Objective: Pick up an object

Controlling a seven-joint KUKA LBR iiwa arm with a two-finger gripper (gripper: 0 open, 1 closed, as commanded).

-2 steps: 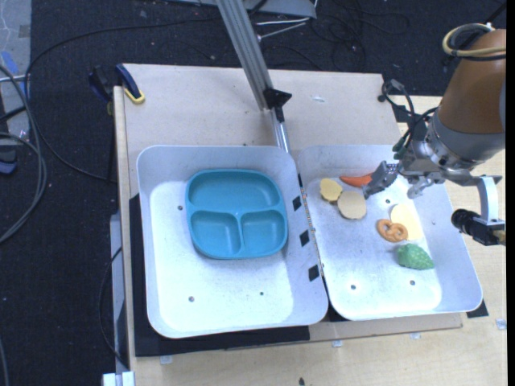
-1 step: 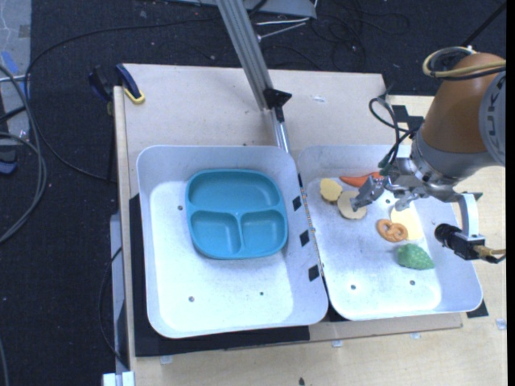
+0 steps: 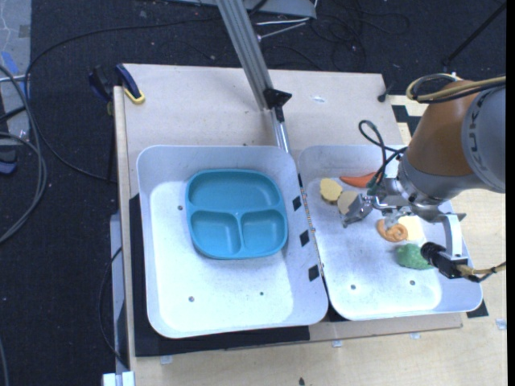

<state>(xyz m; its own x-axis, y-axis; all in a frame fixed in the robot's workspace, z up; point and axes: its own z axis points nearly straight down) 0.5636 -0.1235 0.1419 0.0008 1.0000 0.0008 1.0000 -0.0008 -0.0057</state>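
While the arm is reaching in over the right bin [image 3: 378, 300], where small food pieces are lying loose for picking, the gripper [image 3: 355, 213] is hovering low; whether it is released or clenched cannot be told; a yellow piece [image 3: 331, 189] is lying just beside it, up-left

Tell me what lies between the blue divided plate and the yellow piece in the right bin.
In the camera view, between the blue plate and the yellow piece lie only the two bins' adjoining white rims with black clips; no other item.
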